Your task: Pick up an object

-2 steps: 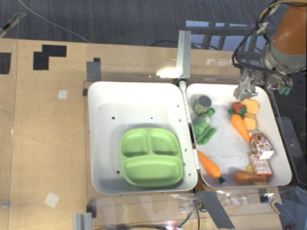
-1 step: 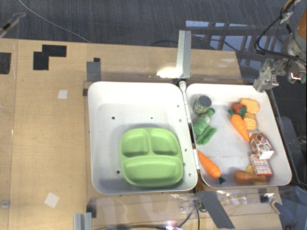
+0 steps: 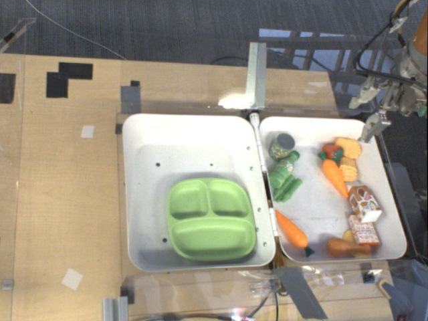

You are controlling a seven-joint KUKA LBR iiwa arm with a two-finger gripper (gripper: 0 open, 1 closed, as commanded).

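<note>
The right bin (image 3: 314, 199) holds several toy foods: an orange carrot (image 3: 334, 176), a second carrot (image 3: 291, 229) near the front left corner, green vegetables (image 3: 285, 181), a small green jar with a grey lid (image 3: 283, 146), a yellow cracker piece (image 3: 348, 148), two small red-and-white cartons (image 3: 364, 204) and a brown sausage (image 3: 344, 247). My gripper (image 3: 366, 112) hangs over the bin's back right corner, above and right of the cracker piece. It is open, with nothing between its fingers.
The left bin (image 3: 147, 146) holds a green divided plate (image 3: 210, 218) in its front half. A metal post (image 3: 257, 72) stands behind the seam between the bins. Cables and the arm occupy the upper right.
</note>
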